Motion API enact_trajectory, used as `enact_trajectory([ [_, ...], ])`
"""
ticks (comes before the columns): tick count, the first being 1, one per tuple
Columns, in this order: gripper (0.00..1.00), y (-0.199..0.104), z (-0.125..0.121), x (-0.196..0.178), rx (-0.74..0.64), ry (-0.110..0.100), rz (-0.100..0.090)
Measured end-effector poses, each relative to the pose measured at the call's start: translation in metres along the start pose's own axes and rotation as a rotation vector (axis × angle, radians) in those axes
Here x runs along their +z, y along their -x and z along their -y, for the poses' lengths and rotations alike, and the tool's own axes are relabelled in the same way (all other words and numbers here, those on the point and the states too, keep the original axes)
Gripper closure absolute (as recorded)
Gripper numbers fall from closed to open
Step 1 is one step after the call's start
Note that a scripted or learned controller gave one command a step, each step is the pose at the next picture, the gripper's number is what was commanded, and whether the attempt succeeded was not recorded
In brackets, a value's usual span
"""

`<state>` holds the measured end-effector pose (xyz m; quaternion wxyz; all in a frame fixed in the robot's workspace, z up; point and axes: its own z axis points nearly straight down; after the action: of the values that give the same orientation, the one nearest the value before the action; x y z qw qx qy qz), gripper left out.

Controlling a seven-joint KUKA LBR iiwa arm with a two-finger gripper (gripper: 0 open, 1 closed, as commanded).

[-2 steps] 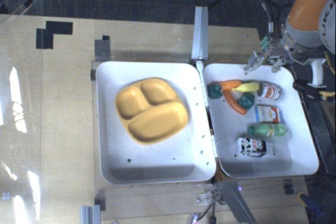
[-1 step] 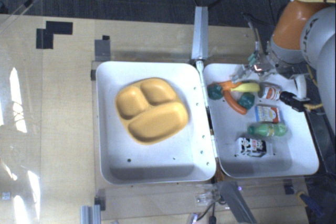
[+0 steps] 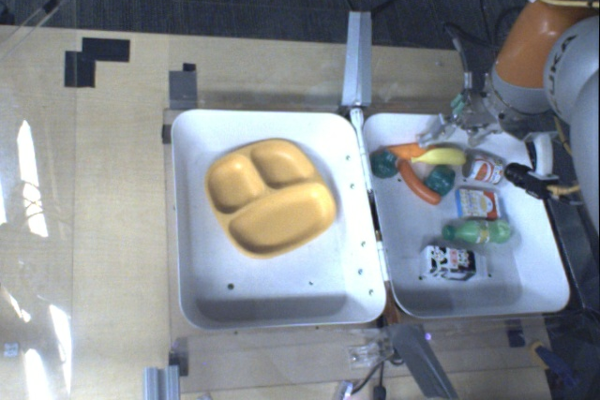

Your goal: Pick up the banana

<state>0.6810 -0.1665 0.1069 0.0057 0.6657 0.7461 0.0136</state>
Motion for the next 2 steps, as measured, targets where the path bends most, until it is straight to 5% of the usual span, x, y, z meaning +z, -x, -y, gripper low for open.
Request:
enact_trajectory([
  [2, 0.00, 0.0153, 0.0010, 0.0025, 0.067, 0.003, 0.000],
])
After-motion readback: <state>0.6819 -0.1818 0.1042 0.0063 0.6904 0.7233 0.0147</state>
